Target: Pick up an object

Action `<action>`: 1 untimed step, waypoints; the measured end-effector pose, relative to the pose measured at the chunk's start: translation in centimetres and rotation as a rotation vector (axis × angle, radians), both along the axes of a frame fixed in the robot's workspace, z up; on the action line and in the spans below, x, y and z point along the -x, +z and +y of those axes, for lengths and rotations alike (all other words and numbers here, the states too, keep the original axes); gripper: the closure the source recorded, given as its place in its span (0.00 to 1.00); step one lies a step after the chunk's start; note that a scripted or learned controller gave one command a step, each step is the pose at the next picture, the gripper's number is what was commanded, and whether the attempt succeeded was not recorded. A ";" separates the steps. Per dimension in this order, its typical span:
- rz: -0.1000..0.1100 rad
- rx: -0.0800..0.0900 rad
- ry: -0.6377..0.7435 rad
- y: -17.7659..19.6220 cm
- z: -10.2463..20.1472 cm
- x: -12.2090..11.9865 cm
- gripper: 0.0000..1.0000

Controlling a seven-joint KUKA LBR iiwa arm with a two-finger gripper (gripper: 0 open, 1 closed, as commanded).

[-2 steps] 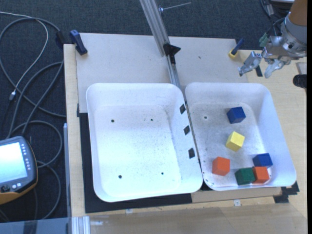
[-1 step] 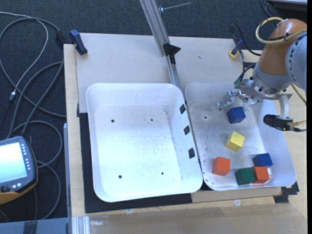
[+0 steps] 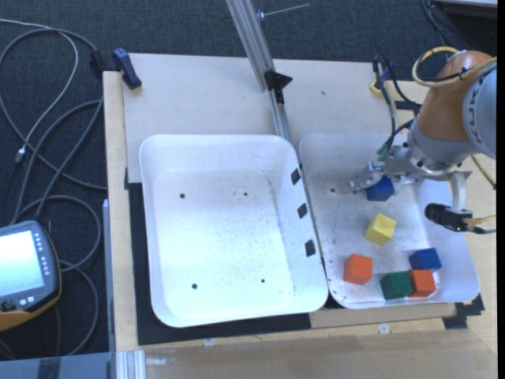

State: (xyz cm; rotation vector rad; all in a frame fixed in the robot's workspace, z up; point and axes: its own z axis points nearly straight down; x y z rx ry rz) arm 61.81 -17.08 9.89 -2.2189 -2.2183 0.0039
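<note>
Camera view. The gripper (image 3: 379,178) is positioned low over the upper part of the right bin (image 3: 339,212), at the end of the arm (image 3: 450,125). A blue block (image 3: 382,189) is seen directly below the gripper, touching it or just beneath it. Whether the block is clamped, and whether the gripper is apart or together, cannot be told. The block appears cube-shaped, so no long axis can be made out.

Five more blocks are found lower in the same bin: a yellow block (image 3: 380,229), tilted on an edge, an orange block (image 3: 358,268), a green block (image 3: 396,285), a second orange block (image 3: 423,283) touching the green one, and a second blue block (image 3: 424,259) just above them.

The left bin (image 3: 221,227) is set beside the right bin on the desk (image 3: 197,93).
</note>
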 end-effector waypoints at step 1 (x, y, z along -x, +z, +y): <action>-0.006 0.001 0.000 1.2 0.0 -0.2 1.00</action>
